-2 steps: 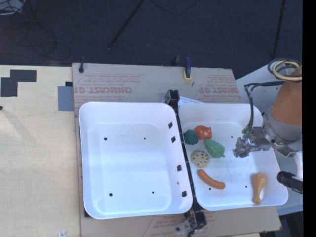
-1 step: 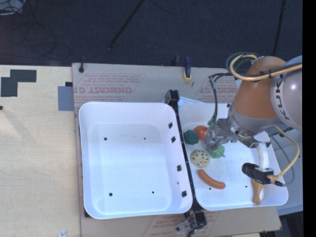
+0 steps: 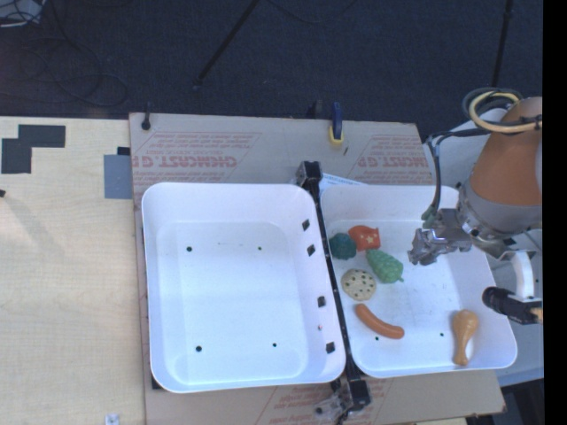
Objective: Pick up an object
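My arm reaches in from the right, my gripper [image 3: 429, 245] low over the right bin [image 3: 496, 348]; I cannot tell its state. Both bins sit on cardboard [image 3: 221, 149]. Just left lie a green toy [image 3: 384, 266], tomato [image 3: 364, 235], cracker [image 3: 359, 283], sausage [image 3: 379, 321] and drumstick [image 3: 463, 333].

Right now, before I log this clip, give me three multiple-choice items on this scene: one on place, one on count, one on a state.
1. Where do the toy foods lie?
A. left bin
B. right bin
C. on the cardboard

2. How many toy foods are in that bin?
A. three
B. five
C. eight

3. Where is the gripper?
A. over the right bin, right of the green toys
B. over the left bin
C. above the drumstick

Key: 1 B, all lie within the right bin. 2 B, the red piece, dark green piece, green piece, round cracker and sausage, plus... recount: with the drumstick there are six, so no option fits; read 2 B as six. 3 A, the gripper hangs there.
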